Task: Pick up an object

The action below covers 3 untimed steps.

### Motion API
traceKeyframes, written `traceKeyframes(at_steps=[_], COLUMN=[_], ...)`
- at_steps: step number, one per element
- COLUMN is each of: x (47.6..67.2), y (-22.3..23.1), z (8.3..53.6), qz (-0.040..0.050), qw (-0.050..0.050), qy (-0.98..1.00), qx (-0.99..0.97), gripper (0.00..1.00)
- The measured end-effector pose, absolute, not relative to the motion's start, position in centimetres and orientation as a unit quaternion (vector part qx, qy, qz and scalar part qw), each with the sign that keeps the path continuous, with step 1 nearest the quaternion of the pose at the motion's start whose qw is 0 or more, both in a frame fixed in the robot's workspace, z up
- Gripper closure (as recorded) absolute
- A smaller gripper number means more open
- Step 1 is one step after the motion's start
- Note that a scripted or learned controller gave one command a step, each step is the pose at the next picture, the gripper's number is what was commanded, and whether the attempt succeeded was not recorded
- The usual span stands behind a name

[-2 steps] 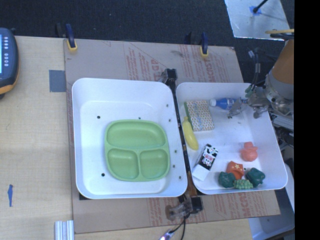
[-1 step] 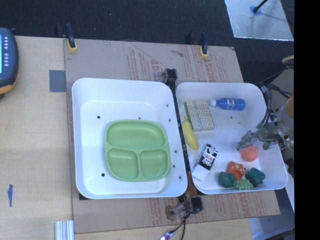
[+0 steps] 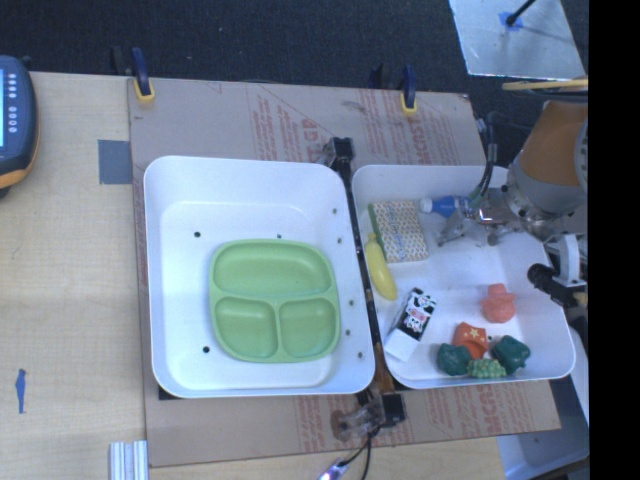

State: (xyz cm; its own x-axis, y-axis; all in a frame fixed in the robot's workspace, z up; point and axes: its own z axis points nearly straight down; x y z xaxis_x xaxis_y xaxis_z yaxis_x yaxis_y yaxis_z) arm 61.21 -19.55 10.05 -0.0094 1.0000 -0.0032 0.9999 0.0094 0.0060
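Observation:
The right bin (image 3: 530,368) holds several small objects. A patterned sponge (image 3: 399,230) lies at its upper left, with a yellow banana (image 3: 380,271) beside it along the left wall. A cow-print carton (image 3: 411,320) lies near the front left. A pink toy (image 3: 498,304), a red toy (image 3: 470,337) and dark green toys (image 3: 483,359) sit at the front right. A small blue-and-white bottle (image 3: 437,206) lies near the back wall. My gripper (image 3: 472,220) hangs low just right of that bottle, above the bin's back part.
The left bin (image 3: 170,268) holds a green divided plate (image 3: 273,299). Clamps (image 3: 143,80) pin the cardboard at the back edge. A grey-and-yellow device (image 3: 15,118) sits at the far left of the bench. The arm's body (image 3: 548,168) overhangs the right bin's back right corner.

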Motion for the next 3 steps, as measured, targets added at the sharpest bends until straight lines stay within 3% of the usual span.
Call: traceKeyframes(at_steps=[1, 2, 3], x=[50.1, 50.6, 52.3], y=[-21.2, -21.3, -13.7], z=[9.1, 10.3, 18.9], qz=[-0.0029, -0.0016, 0.0005], qw=[-0.005, -0.001, 0.0], qy=[0.708, 0.71, 0.71], qx=[0.707, 0.705, 0.704], gripper=[0.0, 1.0, 1.0])
